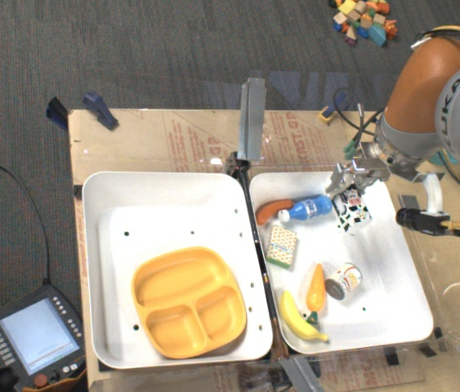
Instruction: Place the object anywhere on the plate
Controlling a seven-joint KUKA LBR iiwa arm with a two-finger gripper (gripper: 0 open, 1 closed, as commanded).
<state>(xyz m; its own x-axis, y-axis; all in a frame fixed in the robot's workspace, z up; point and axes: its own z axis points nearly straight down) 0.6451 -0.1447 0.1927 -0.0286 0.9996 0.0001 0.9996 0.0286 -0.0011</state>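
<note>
Bench inspection: two shallow white bins sit side by side on a cardboard-lined surface, the left bin (99, 219) and the right bin (401, 284) divided by a grey upright post (252, 121) at 12 o'clock of their shared edge. Left bin holds a yellow compartment plate (187, 302), lying flat toward the bin's 5 o'clock area, with one long section and two smaller sections. Right bin holds several items. A black-and-white cow-patterned object (354, 213) sits at roughly 1 o'clock of the bin, directly under the gripper (349, 183); whether the jaws are open, closed or gripping it cannot be told from this angle. A blue bottle with a white cap (305, 209) lies on its side at 11 o'clock, touching an orange-brown sausage-shaped item (270, 211). A patterned green-and-tan packet (282, 245) lies at 9 o'clock. A carrot (317, 288) lies near centre, with a small can (344, 282) just beside it at its 3 o'clock, tipped on its side. A banana (299, 317) lies at 7 o'clock, touching the carrot's lower end. Grey arm with orange band (426, 80) enters from 2 o'clock. Outside the bins, coloured wooden blocks (362, 13) lie on the carpet at 1 o'clock and a teach pendant (27, 337) at 8 o'clock.
</note>
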